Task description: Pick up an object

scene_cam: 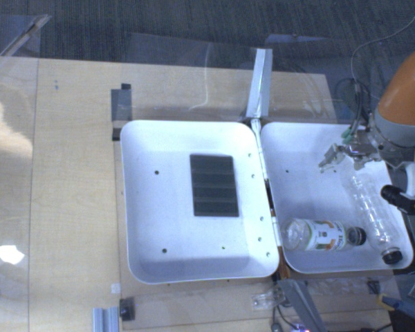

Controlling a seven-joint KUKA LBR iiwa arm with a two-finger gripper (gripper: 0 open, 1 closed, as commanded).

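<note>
We see the gripper (pixel 340 153) spread open, gripping nothing, over the right bin (pixel 297 151) near its far edge. A labelled bottle (pixel 323 235) lies by the near rim, long axis left-right, dark cap right. A clear bottle (pixel 375 216) lies beside it. The left bin (pixel 152 206) holds a dark grate (pixel 214 185).

A clear plastic bottle with a white and orange label (pixel 323 235) is lying on its side along the near wall of the right bin (pixel 297 144), its dark cap pointing right. A second clear bottle (pixel 373 213) is lying slantwise toward that bin's right side, black cap nearest the corner.
</note>
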